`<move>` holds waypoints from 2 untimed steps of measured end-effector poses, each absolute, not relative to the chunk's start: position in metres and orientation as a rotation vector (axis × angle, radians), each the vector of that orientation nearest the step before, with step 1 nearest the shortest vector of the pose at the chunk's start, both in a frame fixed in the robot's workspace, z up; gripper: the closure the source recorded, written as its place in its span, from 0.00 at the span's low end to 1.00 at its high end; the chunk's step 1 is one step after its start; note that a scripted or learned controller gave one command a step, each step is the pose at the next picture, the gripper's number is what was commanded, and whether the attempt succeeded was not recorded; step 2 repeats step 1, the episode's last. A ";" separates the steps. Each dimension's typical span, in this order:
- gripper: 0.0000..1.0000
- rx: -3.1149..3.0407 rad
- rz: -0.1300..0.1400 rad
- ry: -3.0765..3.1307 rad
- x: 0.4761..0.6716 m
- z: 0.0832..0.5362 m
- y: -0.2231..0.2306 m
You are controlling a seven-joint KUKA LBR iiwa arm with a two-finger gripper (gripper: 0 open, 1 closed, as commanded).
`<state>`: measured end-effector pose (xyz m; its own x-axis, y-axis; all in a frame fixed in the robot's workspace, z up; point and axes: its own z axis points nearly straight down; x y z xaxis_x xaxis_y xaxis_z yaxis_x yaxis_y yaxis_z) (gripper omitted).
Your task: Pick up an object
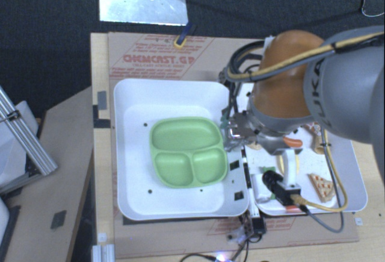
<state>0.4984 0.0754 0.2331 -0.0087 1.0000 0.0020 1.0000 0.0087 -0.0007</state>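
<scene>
The arm reaches in from the right and hangs low over the wall where the two bins meet. Its gripper sits just beside the right rim of the tray. The wrist hides the tip, so I cannot tell whether the gripper is open or closed, and nothing can be seen held in it.

The tray is pale green with three wells, one long on the far side and two smaller on the near side. It lies flat in the middle of the left bin, a little toward its right side. It looks the likeliest object here, being closest to the gripper.

I judge it to be thin moulded plastic: light, fairly stiff, smooth and somewhat slippery, and not fragile. It is too broad to span, so the place to pinch is the raised right rim or one of the ridges between the wells. Held by one edge it will likely tilt and could slide out.

In the right bin a toy pizza slice lies near the near-right corner, small and easier to close around
</scene>
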 end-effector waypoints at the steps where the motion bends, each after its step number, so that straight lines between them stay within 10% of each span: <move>1: 1.00 -2.214 -0.002 -2.229 0.501 0.230 0.085; 2: 1.00 -2.214 -0.002 -2.229 0.501 0.230 0.085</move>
